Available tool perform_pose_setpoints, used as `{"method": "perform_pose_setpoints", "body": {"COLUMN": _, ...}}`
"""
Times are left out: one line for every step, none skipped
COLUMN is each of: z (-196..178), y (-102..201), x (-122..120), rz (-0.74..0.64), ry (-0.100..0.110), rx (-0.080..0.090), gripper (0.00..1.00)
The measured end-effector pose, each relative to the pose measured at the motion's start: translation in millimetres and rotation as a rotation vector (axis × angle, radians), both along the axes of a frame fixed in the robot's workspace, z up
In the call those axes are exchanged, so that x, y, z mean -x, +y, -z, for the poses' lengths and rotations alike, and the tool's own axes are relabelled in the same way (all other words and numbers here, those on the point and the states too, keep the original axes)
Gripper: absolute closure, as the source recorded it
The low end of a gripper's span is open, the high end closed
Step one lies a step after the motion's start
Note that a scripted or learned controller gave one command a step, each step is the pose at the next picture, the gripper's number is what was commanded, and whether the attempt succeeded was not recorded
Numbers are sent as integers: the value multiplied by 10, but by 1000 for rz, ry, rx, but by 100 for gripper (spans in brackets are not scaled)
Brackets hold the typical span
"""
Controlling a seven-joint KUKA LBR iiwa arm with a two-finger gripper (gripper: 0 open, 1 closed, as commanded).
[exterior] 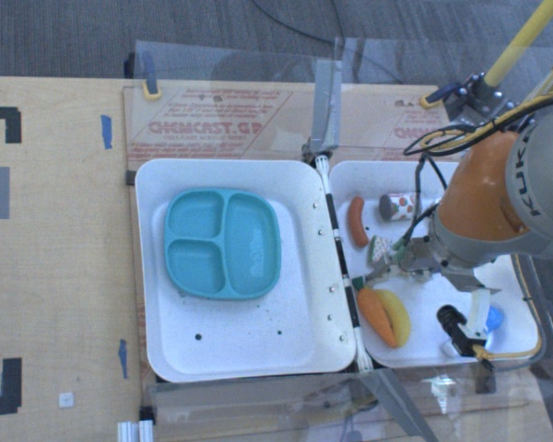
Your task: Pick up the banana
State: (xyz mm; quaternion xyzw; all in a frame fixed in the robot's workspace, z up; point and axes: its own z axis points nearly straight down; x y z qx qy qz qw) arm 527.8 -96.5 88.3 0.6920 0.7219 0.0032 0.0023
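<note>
The yellow banana [400,318] lies in the right bin [525,295], near its front left corner. Pressed along the banana's left side is an orange carrot [376,310]. My gripper [389,261] hangs just above and behind the two, pointing left from the grey and orange wrist. Nothing shows between its tips, and it sits apart from the banana.
Behind the gripper in the right bin lie a red-orange sausage [357,221] and a small spotted can [398,207]. A small blue thing [495,319] sits at the front right. The left bin [157,274] holds a teal divided plate [223,244].
</note>
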Motion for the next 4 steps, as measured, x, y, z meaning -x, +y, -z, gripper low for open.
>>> {"method": "perform_pose_setpoints", "body": {"z": -2, "y": -130, "x": 453, "rz": -302, "ry": -3, "rx": 4, "gripper": 0}}
{"method": "perform_pose_setpoints", "body": {"z": -623, "y": -934, "x": 482, "rz": -232, "ry": 6, "rx": 3, "gripper": 0}}
{"method": "perform_pose_setpoints", "body": {"z": 2, "y": -398, "x": 183, "rz": -396, "ry": 2, "rx": 5, "gripper": 0}}
{"method": "perform_pose_setpoints", "body": {"z": -151, "y": -746, "x": 487, "rz": -437, "ry": 8, "rx": 2, "gripper": 0}}
